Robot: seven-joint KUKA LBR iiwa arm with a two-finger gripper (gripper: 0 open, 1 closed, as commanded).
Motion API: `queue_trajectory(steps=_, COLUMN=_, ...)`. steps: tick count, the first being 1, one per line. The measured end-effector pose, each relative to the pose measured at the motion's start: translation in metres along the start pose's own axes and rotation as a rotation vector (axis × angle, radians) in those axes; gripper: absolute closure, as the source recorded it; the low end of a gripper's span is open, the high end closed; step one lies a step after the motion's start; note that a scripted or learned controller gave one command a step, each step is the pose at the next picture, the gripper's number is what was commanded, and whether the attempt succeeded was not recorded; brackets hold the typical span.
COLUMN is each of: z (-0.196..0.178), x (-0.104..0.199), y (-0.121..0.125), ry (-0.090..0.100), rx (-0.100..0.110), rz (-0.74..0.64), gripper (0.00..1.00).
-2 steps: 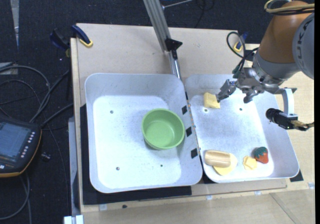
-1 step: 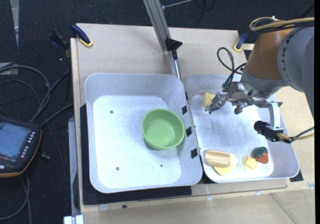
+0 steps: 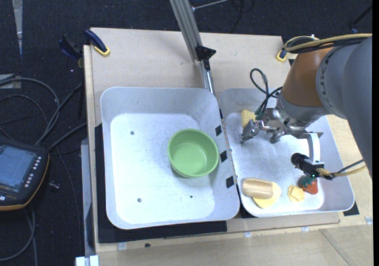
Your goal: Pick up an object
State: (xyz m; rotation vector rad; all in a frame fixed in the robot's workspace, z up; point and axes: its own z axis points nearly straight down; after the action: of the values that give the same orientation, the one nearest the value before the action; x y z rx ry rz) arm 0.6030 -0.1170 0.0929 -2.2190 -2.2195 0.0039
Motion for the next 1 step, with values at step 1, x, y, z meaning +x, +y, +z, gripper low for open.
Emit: queue_trajectory(steps=1, z=-0.0128, x=-0.0004, y=0.0012, ry=-0.001, rx=-0.004, rz=0.0, gripper=1.0)
